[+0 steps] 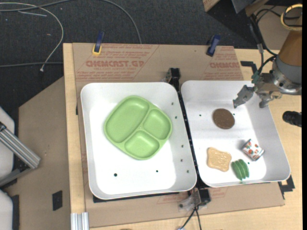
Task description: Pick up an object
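Camera view, looking down at a slant on a bench with two shallow white bins side by side. The left bin [96,176] contains a light green divided plate [138,127] with three compartments, lying near the bin's centre and turned at an angle to the bin walls. The right bin [201,95] contains four small objects: a round brown disc [223,118] near the middle; a tan, toast-like piece [219,159] toward the near edge; a green ribbed item [240,169] just beside the tan piece on its right; and a small red-and-white object [253,150] near the bin's right wall, apart from the others. The arm [291,56] enters from the right, and its gripper [254,97] stands over the far right part of the right bin, above and to the right of the brown disc. The two fingers [241,97] are spread well apart with nothing between them, and neither touches any object. All four objects rest on the bin floor. Both bins sit on a cardboard sheet [120,61] with red printed lettering, held at its far edge by two blue clamps [99,41]. Cables [48,13] lie on the dark floor beyond the bench.
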Controlling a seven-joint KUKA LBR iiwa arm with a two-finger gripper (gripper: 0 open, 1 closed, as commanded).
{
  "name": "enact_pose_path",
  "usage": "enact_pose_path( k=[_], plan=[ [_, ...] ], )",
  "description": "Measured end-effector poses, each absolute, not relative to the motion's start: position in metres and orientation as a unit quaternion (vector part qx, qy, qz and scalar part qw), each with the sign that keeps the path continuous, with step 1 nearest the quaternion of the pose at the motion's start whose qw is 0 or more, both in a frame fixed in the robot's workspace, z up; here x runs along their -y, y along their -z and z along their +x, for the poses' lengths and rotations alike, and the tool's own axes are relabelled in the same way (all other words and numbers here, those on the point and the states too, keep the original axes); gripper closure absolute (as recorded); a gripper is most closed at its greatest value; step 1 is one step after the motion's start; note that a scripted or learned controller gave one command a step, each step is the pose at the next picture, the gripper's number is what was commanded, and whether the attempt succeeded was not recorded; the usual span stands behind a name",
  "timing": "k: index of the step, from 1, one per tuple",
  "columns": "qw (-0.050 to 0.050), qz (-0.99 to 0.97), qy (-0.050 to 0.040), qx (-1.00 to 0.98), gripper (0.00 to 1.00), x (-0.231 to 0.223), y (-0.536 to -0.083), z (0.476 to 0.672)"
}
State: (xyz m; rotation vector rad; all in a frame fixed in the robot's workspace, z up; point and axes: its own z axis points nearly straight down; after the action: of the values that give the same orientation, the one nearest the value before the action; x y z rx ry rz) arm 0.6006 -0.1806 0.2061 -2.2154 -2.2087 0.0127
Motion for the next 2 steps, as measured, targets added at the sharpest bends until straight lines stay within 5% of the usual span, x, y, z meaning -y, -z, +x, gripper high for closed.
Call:
enact_pose_path(
  k=[1, 2],
  plan=[
    [0.001, -0.707, 0.0, 0.707, 0.0, 0.18, -0.215, 0.604],
    [0.002, -0.707, -0.0012, 0.707, 0.0, 0.188, -0.161, 0.61]
  ],
)
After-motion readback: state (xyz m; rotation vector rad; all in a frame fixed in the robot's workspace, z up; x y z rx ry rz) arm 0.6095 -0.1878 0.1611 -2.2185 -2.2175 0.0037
